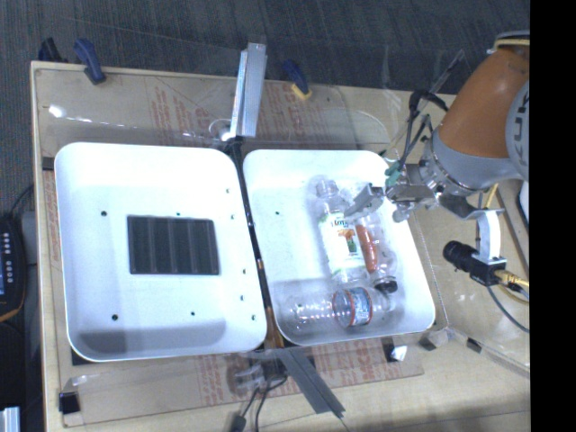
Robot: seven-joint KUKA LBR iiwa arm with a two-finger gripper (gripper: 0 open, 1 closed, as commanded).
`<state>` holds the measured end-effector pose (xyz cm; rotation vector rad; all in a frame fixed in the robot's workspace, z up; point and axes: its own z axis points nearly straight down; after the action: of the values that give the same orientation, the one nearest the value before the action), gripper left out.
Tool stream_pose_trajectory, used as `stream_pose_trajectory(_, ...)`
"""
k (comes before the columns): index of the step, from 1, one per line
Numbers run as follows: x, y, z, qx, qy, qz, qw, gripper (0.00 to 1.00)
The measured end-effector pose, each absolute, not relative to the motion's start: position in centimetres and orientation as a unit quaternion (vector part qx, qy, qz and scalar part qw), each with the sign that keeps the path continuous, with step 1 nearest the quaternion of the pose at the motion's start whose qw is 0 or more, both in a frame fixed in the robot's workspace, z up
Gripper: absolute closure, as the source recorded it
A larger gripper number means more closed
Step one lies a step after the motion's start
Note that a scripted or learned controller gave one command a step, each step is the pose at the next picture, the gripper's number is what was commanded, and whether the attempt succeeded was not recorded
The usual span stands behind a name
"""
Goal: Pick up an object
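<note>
The right bin (pixel 279 196) holds a clear plastic bottle with a white label (pixel 340 239), lying lengthwise near the middle. An orange-red tube-like item (pixel 367 247) lies against its right side. A second clear bottle with a blue label (pixel 337 307) lies crosswise along the bin's front wall. A small dark cap (pixel 387 286) sits near the right wall. My gripper (pixel 371 198) hangs over the bin's far right part, just above the top end of the labelled bottle. Nothing is seen held in it.
The left bin (pixel 90 187) has a dark ribbed rectangle (pixel 173 246) on its floor. A grey metal bar (pixel 247 88) stands behind the gap between the bins. Blue clamps (pixel 88 59) grip the bench's far edge. Cables trail at the right of the bench.
</note>
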<state>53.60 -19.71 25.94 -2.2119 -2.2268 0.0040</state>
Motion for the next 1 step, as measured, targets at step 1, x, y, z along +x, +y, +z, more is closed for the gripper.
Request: stream_pose_trajectory(1, 56.42, -20.93, 13.86, -0.677, -0.736, 0.0017, 0.002, 0.0)
